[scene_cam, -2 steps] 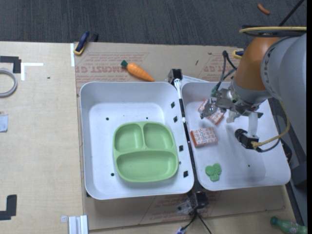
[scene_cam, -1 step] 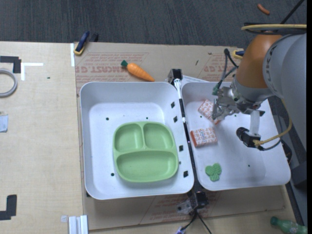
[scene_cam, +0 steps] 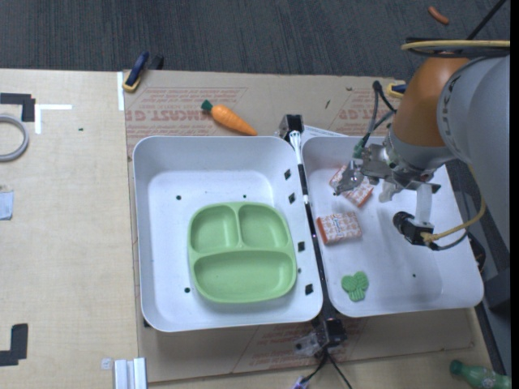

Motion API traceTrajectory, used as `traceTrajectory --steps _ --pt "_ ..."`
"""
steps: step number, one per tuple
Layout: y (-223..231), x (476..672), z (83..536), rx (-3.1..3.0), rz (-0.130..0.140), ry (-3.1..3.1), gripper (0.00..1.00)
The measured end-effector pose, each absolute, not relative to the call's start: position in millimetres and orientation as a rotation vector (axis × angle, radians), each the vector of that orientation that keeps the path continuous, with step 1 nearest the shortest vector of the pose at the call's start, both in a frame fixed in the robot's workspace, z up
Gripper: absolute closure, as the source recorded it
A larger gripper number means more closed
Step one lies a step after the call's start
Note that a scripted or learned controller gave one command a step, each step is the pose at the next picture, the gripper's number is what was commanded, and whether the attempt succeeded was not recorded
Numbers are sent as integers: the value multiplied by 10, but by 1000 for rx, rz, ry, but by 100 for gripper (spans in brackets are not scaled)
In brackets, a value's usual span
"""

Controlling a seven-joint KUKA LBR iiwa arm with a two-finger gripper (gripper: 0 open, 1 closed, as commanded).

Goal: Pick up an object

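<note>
Counted: two white bins, left bin [scene_cam: 154,217] with one green divided plate [scene_cam: 242,252]; right bin [scene_cam: 454,286] with two small boxes, one green leaf toy [scene_cam: 354,285] | upper box [scene_cam: 352,185] directly under fingers [scene_cam: 353,175], lower box [scene_cam: 338,228] just beside | finger state: cannot tell | arm [scene_cam: 454,108] bent down from right; one carrot [scene_cam: 229,117] on surface.

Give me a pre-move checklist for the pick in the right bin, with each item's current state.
1. Gripper positioned over the right white bin: ok.
2. Red-and-white patterned packet under the gripper as target: ok.
3. Packet between the gripper's fingers: cannot tell.
4. Second red-and-white patterned box lying apart from the gripper: ok.
5. Small green leaf-shaped toy well away near the front wall: ok.
6. Green divided plate in the left white bin, out of the path: ok.
</note>
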State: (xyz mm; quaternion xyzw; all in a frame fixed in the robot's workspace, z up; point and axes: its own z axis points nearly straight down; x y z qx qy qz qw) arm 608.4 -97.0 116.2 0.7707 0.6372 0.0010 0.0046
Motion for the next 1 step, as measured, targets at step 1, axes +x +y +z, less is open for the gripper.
traceTrajectory --steps 1 --pt "-1036 6011 925 1900 -1 2502 0"
